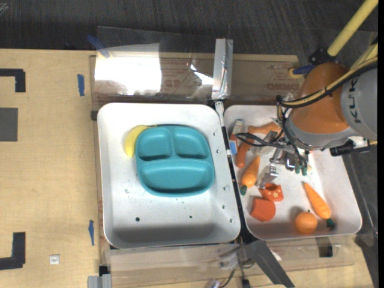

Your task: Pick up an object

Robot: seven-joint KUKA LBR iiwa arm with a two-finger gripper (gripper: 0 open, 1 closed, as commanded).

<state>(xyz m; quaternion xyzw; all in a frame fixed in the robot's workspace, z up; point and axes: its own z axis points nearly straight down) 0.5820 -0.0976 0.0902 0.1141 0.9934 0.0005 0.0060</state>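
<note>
The end effector point(271, 174) hangs low in the right bin point(351, 191), over a crowd of small toy foods, and whether it is spread or closed I cannot tell, since cables and its own body blur the tip. Directly beside and under it lie a red piece with pale spots point(272, 191) and a red-orange block point(262, 209), with a small carrot point(249, 174) just to the left. An orange ball point(306, 222) and a larger carrot point(317, 201) sit apart toward the near right corner. The likeliest trouble, as I judge it, is the crowding: a descent here could land on two pieces at once, nudge one aside, or pinch an edge so the piece slips out on the lift. The rounded carrots could roll away. The bin divider point(231, 161) stands near on the left, so a sideways drift risks a knock. The left bin point(114, 161), holding a teal divided plate point(174, 159) with a yellow piece point(132, 138) tucked behind it, lies well away from this.
</note>
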